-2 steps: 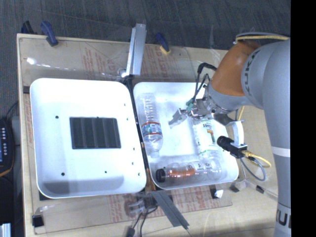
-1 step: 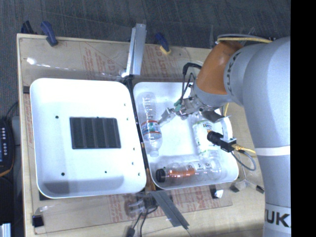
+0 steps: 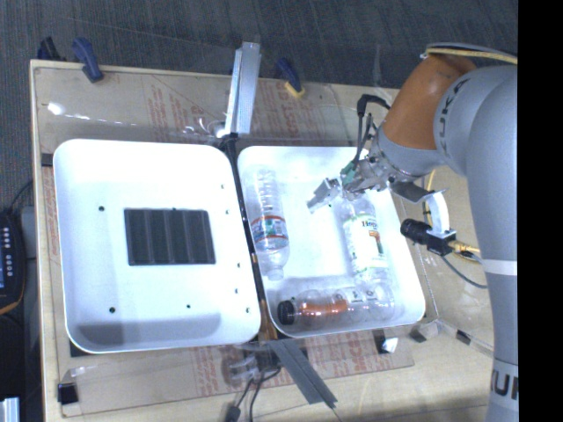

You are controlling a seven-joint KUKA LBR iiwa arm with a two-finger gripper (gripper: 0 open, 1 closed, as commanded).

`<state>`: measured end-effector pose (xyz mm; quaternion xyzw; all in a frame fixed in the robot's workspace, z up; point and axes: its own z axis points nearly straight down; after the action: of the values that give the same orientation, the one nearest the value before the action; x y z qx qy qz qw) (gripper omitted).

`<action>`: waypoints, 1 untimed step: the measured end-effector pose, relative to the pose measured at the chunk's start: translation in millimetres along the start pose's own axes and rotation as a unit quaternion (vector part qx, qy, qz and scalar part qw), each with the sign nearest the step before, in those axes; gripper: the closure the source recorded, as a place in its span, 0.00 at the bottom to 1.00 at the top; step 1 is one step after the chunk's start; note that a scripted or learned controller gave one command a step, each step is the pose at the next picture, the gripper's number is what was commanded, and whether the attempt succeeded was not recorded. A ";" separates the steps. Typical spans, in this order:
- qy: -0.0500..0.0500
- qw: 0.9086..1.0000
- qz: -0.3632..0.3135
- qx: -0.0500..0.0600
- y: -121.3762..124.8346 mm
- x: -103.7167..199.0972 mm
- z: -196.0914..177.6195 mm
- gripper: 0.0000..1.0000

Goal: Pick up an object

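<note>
End effector (image 3: pixel 339 189), grip state unclear, over bottle (image 3: pixel 363 240) lying lengthwise, cap toward it

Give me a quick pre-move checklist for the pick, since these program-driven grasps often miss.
1. Targets present: ok. Three clear bottles lie in the right bin: the red-label bottle, the green-label bottle and the black-cap bottle.
2. Gripper position: ok. The gripper is over the right bin, near the top end of the green-label bottle.
3. Finger state: cannot tell.
4. Anything between the fingers: cannot tell; the view does not show an object held there.
5. Spacing for a clean grasp: not ok. The green-label bottle's lower end meets the black-cap bottle along the bin's near wall.
6. Left bin: ok, away from the arm.
</note>
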<state>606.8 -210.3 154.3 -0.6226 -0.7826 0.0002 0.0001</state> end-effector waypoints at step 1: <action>0.001 1.000 -0.004 0.002 -7.3 2.9 -2.8 0.00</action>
<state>599.0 -209.1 157.1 -0.6195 -0.7850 0.0007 0.0020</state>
